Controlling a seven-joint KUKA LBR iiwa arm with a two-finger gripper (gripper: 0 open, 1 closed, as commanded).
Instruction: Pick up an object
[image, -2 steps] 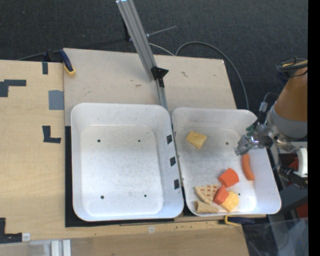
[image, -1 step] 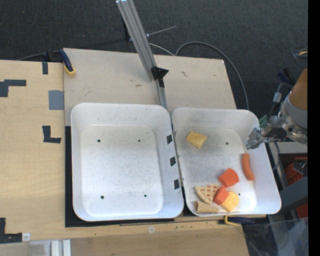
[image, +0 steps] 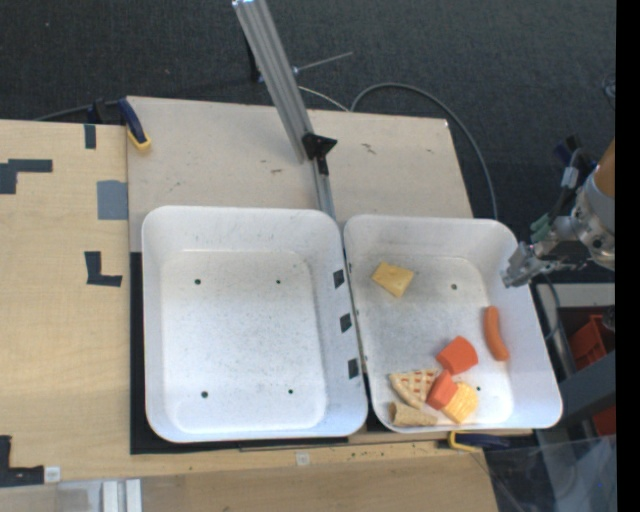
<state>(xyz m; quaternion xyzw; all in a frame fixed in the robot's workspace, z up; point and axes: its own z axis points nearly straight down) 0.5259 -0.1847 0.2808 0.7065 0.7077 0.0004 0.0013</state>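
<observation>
So the gripper (image: 522, 263) is hanging right at the upper right corner of the right bin (image: 430, 232), basically over its rim. Can't tell how far open the claw is from this angle, it's too small and dark, and I see nothing in it.

All the stuff sits in that right bin. Taking the bin as the landmark: a yellow cheese wedge (image: 393, 279) lies in its upper middle, all by itself. An orange sausage (image: 495, 333) lies along its right wall, just below the gripper but apart from it. Down in the lower right corner there's a cluster: an orange-red block (image: 458, 355), a second smaller red piece (image: 441, 390) touching it, a yellow cube (image: 462, 402) right against that, and a waffle-like wedge (image: 412, 384) on the left of the pile. A tan piece (image: 411, 414) lies at the bottom wall.

The left bin (image: 240, 318) sits touching the right bin's left side.
</observation>
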